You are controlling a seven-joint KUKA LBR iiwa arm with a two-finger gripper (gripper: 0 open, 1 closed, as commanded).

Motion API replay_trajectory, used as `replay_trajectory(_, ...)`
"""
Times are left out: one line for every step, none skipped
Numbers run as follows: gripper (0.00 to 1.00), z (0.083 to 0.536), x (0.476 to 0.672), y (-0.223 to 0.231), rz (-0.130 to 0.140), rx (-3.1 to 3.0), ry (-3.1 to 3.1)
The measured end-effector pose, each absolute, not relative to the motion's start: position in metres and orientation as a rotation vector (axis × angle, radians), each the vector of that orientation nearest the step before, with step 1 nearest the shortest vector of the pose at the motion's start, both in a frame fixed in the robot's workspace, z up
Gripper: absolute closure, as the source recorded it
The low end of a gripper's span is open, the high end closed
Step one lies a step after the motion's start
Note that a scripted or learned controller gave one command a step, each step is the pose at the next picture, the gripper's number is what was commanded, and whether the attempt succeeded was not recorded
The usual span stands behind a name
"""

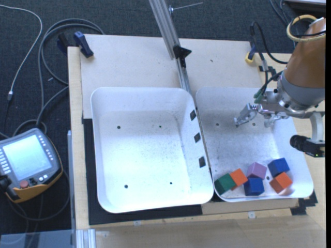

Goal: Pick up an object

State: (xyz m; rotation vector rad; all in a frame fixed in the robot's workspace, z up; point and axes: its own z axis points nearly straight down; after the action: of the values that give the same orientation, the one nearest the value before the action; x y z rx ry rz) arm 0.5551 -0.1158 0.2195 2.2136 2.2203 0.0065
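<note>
Several small blocks lie in the right bin [227, 143] along its near edge: a green one [224, 183], an orange one [238, 177], a purple one [256, 170], two blue ones [253, 186] [279, 166] and an orange-red one [281, 182]. My gripper [245, 115] hangs over the upper middle of that bin, well above and behind the blocks, pointing left. Nothing shows between its fingers.
The left bin [103, 138] stands beside the right one. A metal pole [164, 25] slants down to the gap between the bins. A blue clamp [83, 44] sits at the bench's far left corner, and a teach pendant [28, 161] lies off the bench to the left.
</note>
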Motion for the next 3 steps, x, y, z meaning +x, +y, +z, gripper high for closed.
replay_trajectory(0.00, 0.303, 0.577, -0.175, 0.006, 2.216, 2.209)
replay_trajectory(0.00, 0.148, 0.488, -0.138, -0.007, 2.231, 2.229)
replay_trajectory(0.00, 0.300, 0.482, -0.135, 0.009, 2.212, 2.217)
